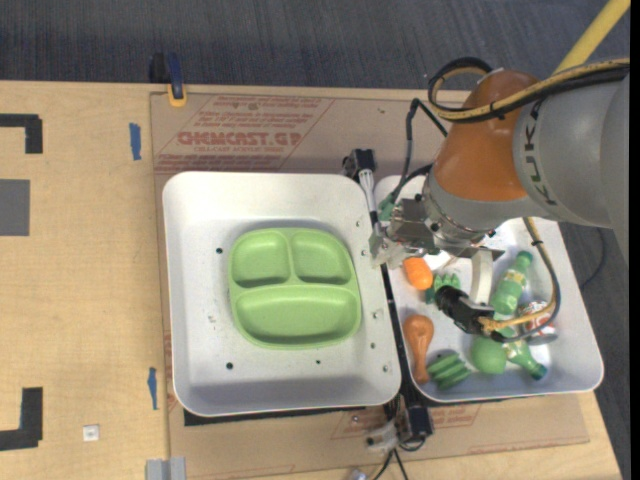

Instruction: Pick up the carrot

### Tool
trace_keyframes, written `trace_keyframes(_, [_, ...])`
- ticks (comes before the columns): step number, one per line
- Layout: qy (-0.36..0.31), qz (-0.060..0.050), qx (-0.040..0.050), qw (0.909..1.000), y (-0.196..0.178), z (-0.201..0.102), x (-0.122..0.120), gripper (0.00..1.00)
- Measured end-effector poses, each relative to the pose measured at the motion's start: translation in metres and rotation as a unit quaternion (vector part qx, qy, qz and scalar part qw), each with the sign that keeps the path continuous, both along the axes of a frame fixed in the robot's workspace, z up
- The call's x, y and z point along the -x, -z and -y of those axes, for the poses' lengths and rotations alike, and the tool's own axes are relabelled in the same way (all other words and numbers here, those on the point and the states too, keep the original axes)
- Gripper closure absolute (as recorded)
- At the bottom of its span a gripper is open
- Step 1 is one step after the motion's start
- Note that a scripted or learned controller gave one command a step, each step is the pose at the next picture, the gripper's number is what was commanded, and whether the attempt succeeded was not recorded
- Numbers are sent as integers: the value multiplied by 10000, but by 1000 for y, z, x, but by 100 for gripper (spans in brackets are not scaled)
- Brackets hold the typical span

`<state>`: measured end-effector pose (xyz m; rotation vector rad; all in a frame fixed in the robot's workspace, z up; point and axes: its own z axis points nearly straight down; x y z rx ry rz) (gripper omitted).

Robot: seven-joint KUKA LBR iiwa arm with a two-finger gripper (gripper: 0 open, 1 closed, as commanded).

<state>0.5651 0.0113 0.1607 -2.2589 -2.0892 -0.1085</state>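
The carrot (416,271) is a short orange piece with a green top, lying near the left wall of the right bin (580,353). My gripper (438,264) hangs directly over it, low in the bin, and its body hides part of the carrot. From this angle I can't tell whether the carrot sits between the jaws or just below them.
The right bin also holds an orange-and-brown drumstick-like toy (418,336), a ribbed green piece (449,369), a green bottle (511,286) and a round green toy (490,356). In the left bin (190,268) lies a green divided plate (295,286). Cables trail beside the wrist.
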Motion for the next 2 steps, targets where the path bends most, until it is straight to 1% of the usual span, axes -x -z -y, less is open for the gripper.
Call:
trace_keyframes(1, [-12,-5,9,10000,-8,0,0,100])
trace_keyframes(2, [2012,-127,450,9784,-24,-7,-1,100])
